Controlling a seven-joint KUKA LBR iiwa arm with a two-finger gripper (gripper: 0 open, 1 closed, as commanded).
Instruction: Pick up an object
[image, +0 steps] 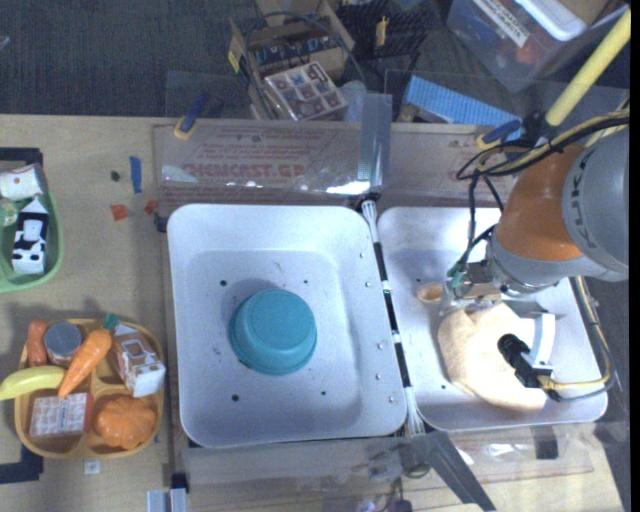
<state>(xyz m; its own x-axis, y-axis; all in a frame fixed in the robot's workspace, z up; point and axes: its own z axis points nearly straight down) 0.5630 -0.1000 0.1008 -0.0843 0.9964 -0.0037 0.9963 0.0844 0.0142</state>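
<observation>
a blue bowl (273, 331) is sitting upside down in the middle of the left bin (200, 235), and nothing is touching it. at about 3 o'clock from the bowl, in the right bin (405, 235), a soft tan lump (470, 355) is lying with the gripper (470, 290) hanging right over its 12 o'clock edge, and i cannot tell if the jaws are spread or pressed together because the wrist is hiding them. i think the pick is not done yet, since the lump is lying flat in the bin, so grabbing and lifting are left to do.
</observation>
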